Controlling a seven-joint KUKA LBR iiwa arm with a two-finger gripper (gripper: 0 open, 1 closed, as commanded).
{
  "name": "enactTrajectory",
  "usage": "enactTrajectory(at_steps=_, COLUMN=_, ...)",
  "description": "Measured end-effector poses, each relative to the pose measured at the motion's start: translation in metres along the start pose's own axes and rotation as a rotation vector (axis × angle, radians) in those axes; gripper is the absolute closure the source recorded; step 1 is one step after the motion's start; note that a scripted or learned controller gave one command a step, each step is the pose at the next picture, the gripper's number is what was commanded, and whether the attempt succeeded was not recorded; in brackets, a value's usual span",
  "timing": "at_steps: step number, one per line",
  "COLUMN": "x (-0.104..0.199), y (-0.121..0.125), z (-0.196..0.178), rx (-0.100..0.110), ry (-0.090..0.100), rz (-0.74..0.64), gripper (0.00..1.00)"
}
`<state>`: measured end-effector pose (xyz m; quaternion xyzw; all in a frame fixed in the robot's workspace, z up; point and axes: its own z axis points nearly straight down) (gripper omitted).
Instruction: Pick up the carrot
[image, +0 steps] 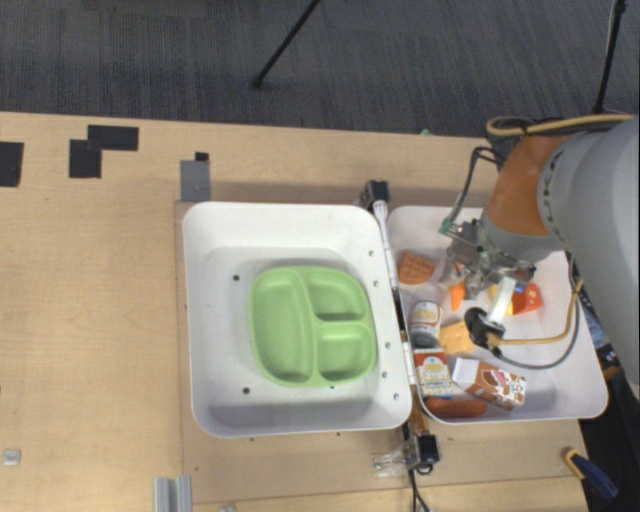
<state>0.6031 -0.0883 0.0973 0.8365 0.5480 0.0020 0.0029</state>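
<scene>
The carrot (457, 296) shows as a small orange piece in the right bin (560, 400), just below the gripper (468, 280). The gripper hangs low over the middle of that bin, directly above the carrot, and its body hides most of it. I cannot make out whether the carrot is gripped or only lies under the tool. The grey arm with its orange band (520, 195) reaches in from the right.
Around the carrot lie a brown pastry (416, 268), a small can (425, 318), a yellow cheese wedge (458, 338), a red-orange item (526, 297), two food boxes (435, 372) (500, 386) and a sausage (455, 406). The left bin (215, 400) holds a green divided plate (312, 325).
</scene>
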Motion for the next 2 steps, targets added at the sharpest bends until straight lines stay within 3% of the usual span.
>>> enactTrajectory(at_steps=1, x=-0.022, y=-0.026, z=0.011, rx=-0.001, ry=0.001, rz=-0.488, gripper=1.0)
enactTrajectory(at_steps=2, x=0.072, y=-0.016, z=-0.088, rx=0.004, ry=0.003, rz=-0.373, gripper=1.0)
